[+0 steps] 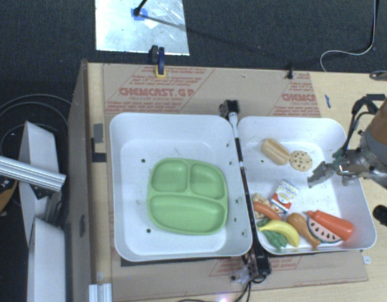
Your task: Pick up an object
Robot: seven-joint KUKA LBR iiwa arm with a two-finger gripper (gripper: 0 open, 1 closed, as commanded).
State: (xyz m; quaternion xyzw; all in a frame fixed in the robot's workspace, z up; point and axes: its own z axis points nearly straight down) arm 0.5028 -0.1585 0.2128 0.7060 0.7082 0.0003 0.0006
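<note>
Toys: a heap of play food lay in the right bin (344, 134).
Hot dog: the bun (275, 151) sat toward the bin's far side, with a cookie (300, 160) just beside it.
Carton: a small red and white carton (284, 195) lay tilted near the bin's middle.
Near corner: a carrot (264, 208), banana (282, 229), drumstick (300, 224) and watermelon slice (324, 229) crowded together, touching one another; an orange-red piece (335, 223) lay against the slice.
Gripper: the gripper (323, 171) hung over the right bin, right of the cookie and above bare bin floor, apart from every toy.
Fingers: nothing was between them; whether they were spread or closed could not be told.
Arm: the arm (377, 145) came in from the right edge.
Left bin: the left bin (127, 162) held a green divided plate (187, 195).
Worktop: both bins rested side by side on a cardboard-covered worktop (199, 87).
</note>
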